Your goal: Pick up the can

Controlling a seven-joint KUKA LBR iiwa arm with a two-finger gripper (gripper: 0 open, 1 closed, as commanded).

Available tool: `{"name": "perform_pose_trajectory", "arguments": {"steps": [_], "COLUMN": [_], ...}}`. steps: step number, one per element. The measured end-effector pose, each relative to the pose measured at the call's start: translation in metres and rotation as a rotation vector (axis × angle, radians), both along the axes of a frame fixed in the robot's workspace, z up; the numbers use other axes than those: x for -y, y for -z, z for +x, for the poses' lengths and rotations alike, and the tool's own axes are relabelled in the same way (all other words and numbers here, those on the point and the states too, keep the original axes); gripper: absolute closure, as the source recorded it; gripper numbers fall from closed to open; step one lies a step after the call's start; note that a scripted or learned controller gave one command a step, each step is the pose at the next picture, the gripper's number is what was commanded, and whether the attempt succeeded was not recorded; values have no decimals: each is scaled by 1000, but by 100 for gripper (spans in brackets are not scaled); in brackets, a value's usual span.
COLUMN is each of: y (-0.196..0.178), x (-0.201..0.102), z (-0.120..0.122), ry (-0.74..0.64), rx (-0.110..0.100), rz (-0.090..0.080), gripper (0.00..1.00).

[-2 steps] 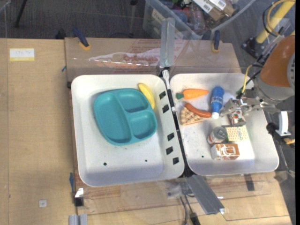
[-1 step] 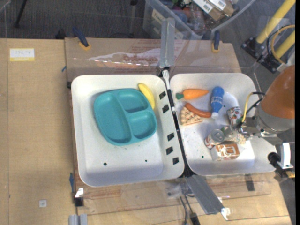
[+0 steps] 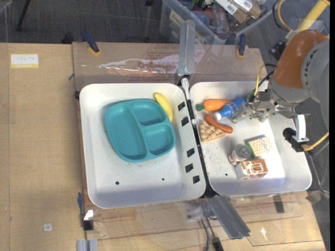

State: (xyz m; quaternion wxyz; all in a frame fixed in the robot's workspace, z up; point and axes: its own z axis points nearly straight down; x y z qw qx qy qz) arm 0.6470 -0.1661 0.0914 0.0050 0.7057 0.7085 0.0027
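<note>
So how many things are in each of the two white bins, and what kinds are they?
Left bin:
Teal divided plate: 1
Banana: 1

Right bin:
Can: 1
Carrot: 1
Blue bottle: 1
Hot dog: 1
Waffle: 1
Small boxes or packets: 2

Total: 9

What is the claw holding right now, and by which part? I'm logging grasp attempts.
Nothing that can be seen. The claw hovers in the right bin by the blue bottle; the can lies untouched, nearer the front.
</note>
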Motion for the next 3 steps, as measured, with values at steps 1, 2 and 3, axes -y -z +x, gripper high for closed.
{"name": "perform_pose_trajectory", "arguments": {"steps": [1, 2, 3], "y": [0, 2, 1], "x": [-40, -70, -32], "z": [-46, 22, -135], "ry": [-58, -40, -7], "rx": [2, -5, 3], "rz": [0, 0, 0], "gripper": [0, 0, 0]}}
